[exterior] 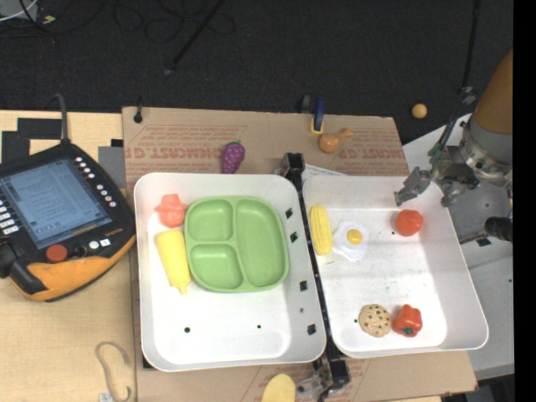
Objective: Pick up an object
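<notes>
Your gripper [431, 184] hangs over the right bin's [469, 308] far right corner, jaws spread wide and empty, apparently lining up on the tomato [409, 223] just beside them.

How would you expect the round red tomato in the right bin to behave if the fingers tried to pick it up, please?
The tomato looks smooth and round, so it may roll away if nudged off-centre. It sits alone on the flat floor of the right bin, with nothing beside it to stop it. Its glossy skin suggests hard toy plastic, probably light and somewhat slippery.
</notes>
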{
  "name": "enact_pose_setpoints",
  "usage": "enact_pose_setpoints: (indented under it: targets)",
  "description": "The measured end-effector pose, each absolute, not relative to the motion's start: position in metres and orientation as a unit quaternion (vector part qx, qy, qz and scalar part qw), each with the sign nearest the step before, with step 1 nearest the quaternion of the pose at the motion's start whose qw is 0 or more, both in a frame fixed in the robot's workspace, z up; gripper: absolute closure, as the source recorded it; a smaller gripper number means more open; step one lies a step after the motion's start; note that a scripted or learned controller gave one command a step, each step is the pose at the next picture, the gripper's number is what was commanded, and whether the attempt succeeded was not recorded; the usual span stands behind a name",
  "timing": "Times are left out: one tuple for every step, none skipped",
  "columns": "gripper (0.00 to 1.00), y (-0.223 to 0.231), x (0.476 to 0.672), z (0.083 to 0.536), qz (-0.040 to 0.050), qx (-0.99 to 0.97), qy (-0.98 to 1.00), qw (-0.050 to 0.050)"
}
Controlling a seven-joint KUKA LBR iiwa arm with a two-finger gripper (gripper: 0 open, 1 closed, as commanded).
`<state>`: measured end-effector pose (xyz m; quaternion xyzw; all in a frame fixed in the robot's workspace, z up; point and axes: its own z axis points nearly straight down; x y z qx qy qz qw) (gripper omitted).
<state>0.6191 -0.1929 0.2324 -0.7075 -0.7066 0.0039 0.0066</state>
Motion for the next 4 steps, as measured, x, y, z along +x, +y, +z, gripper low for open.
enact_pose_setpoints:
  targets:
    - [0.00, -0.193, 0.621, 0.241, 0.0002, -0.707, -0.707, 0.001]
    - [0.00, -0.194, 0.627, 0.195, 0.0012, -0.706, -0.708, 0.002]
    - [0.00, -0.186, 0.626, 0.148, 0.0011, -0.707, -0.707, 0.003]
    - [0.00, -0.191, 0.622, 0.101, 0.0011, -0.706, -0.708, 0.002]
